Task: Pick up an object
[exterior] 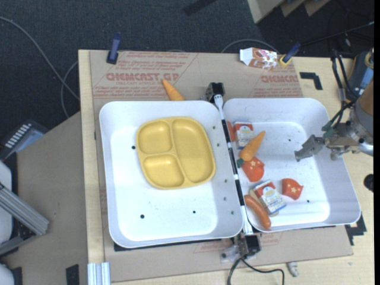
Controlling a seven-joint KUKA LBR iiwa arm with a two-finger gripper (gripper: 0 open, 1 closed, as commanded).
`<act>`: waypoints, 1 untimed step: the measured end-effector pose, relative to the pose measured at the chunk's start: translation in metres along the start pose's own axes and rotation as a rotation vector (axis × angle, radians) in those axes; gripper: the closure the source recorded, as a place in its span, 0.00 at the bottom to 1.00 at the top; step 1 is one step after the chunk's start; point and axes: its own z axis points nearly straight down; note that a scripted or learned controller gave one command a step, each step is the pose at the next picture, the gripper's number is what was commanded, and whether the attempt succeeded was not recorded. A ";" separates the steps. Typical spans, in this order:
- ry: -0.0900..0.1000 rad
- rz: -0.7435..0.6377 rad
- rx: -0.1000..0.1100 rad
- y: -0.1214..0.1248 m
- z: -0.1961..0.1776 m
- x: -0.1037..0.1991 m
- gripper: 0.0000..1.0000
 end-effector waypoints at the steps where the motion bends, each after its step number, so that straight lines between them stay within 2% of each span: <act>1: 0.000 0.001 -0.001 -0.021 0.133 -0.018 0.00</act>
